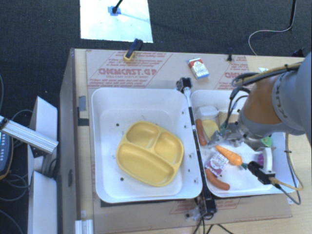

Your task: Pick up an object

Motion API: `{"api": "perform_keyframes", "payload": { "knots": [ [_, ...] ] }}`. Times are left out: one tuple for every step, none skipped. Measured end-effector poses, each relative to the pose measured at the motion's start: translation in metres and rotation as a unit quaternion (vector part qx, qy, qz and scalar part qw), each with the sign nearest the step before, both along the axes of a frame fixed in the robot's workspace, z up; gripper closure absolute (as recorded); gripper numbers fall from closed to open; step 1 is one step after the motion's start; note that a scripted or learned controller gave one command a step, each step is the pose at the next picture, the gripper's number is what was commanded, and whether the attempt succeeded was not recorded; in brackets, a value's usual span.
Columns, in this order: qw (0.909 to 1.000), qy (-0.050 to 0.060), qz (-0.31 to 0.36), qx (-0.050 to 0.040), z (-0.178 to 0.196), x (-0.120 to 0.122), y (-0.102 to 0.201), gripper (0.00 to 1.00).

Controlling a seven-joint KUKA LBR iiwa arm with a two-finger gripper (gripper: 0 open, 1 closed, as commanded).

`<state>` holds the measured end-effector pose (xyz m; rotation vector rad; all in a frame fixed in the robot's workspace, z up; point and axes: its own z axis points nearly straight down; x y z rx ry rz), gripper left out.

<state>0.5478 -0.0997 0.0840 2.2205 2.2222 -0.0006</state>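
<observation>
Orange plastic toy carrot [229, 155] lies in the right white bin [242, 185], just beside the gripper [218, 136]; whether it grips anything cannot be told. Red "CHEMCAST GP" lettering [126, 72] marks the bench sheet.

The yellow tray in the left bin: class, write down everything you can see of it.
The yellow tray looks like moulded plastic, with rounded corners and three compartments: two smaller ones side by side and one long one. It lies flat and upright on the floor of the left bin, turned at an angle to the bin's walls, near its middle. Nothing lies in it or touches it besides the bin.
</observation>
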Motion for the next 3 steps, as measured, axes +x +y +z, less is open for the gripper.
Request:
{"api": "perform_keyframes", "payload": {
  "knots": [
    [1.0000, 0.000, 0.000, 0.0002, 0.000, -0.023, -0.001, 0.00],
    [1.0000, -0.001, 0.001, 0.0005, 0.011, -0.022, -0.001, 1.00],
    [1.0000, -0.002, 0.002, 0.0011, 0.102, 0.017, 0.078, 1.00]
  ]
}}
